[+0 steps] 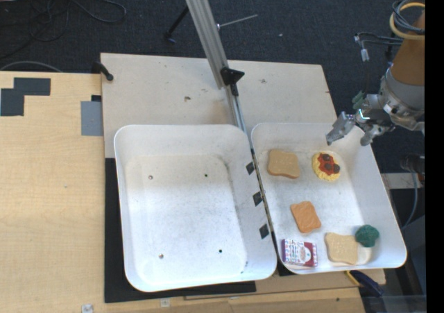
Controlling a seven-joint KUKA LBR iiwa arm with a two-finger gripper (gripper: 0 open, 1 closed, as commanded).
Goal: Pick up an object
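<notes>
Over the far right corner of the right bin (pixel 388 200), the gripper (pixel 354 128) hangs with its two fingers spread apart and nothing between them. One finger (pixel 338 130) reaches toward the left, the other sits nearer the wrist, and both look to be above the bin's rim rather than down among the things inside.

Six things lie in that bin. A round yellow piece with a red topping (pixel 326 166) is the closest to the gripper, just near and left of it. A slice of brown bread (pixel 283 164) lies left of that, by the divider. Nearer the camera sits an orange wedge (pixel 305 216). Along the near edge are a small red and white packet (pixel 300 252), a pale slice (pixel 341 248) and a green ball (pixel 367 235) touching that pale slice.

Any of them would do, and the round yellow piece seems the easiest choice: it stands apart from its neighbours and needs the shortest travel. To do it well, the gripper should centre above it, keep the fingers wide enough to straddle it, descend straight until the tips nearly reach the floor, then close before lifting. Flat pieces like the bread could slip out of a shallow grip.

The left bin (pixel 139 159) sits beside it.
</notes>
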